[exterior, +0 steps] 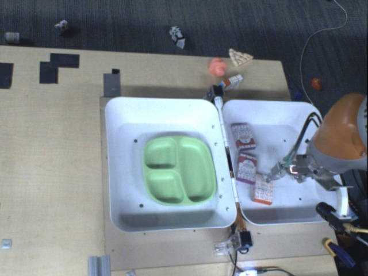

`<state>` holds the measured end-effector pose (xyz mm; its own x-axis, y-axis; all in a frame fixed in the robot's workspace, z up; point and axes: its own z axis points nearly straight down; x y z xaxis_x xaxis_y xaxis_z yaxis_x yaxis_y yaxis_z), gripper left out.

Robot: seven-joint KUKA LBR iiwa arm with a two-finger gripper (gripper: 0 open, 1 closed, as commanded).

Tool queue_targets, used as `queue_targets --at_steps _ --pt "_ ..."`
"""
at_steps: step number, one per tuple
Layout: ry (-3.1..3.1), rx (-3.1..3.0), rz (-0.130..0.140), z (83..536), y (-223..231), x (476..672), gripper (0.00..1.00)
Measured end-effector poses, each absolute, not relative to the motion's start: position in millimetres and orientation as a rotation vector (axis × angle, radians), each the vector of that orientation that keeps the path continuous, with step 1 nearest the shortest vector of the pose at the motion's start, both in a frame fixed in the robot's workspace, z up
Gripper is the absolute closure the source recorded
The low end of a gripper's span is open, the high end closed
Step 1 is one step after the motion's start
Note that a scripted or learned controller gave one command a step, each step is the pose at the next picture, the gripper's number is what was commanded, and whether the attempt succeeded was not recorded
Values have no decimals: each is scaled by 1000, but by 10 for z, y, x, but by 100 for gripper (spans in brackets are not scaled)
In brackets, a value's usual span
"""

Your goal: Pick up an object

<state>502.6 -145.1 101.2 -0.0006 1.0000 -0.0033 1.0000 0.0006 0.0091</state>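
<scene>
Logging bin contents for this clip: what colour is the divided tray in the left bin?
Light green; the divided tray lies flat in the left bin, clearest in the camera view.

So the desk (52, 154) has two bins side by side. The left bin (123, 125) has a divided plate (179, 169) in its middle. The right bin (276, 117) holds three small packets (247, 167) in a row along its left side, and the tool (280, 170) sits just right of them.

Arm (345, 137) cut off at right edge; claw (280, 171) grip too blurry to tell.
</scene>
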Motion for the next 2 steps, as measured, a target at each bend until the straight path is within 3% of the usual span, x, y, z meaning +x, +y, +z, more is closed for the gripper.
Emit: queue_targets --at_steps 1,2 --pt "2219 2213 12 1118 -1432 5041 100" --pt "2220 2213 12 1118 -1432 5040 0"
